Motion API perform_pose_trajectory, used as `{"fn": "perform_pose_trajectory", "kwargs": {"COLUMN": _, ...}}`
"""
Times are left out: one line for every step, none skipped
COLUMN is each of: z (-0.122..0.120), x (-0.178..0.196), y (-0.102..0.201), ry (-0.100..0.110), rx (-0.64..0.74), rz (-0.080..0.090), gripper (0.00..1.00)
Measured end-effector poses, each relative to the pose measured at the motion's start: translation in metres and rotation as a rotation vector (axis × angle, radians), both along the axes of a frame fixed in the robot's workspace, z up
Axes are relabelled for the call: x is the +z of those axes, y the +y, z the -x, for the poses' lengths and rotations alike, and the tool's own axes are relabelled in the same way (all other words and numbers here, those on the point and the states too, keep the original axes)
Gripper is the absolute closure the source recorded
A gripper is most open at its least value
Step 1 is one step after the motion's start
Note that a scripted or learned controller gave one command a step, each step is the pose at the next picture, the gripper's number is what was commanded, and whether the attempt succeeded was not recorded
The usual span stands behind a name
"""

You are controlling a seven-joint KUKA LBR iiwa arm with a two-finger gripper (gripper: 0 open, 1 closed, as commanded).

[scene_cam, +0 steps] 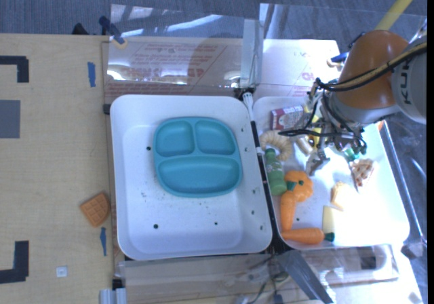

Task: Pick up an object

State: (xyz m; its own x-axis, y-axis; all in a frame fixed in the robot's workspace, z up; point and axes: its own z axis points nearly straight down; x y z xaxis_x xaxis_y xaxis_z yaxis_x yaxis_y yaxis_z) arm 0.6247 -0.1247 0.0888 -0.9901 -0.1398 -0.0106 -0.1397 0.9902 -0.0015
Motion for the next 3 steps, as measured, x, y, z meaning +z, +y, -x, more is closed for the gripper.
{"fn": "perform_pose_trajectory", "kwargs": {"z": 0.021, "x": 0.0, "y": -0.022, "ry": 0.0, "rx": -0.094, "rz": -0.001, "gripper": 0.0}}
{"fn": "perform_pose_trajectory", "kwargs": {"z": -0.022, "x": 0.0, "y": -0.013, "ry": 0.004, "rx": -0.06, "rz": 0.001, "gripper": 0.0}}
{"fn": "perform_pose_trajectory", "kwargs": {"z": -0.027, "x": 0.015, "y": -0.012, "ry": -0.014, "rx": -0.059, "rz": 0.003, "gripper": 1.0}}
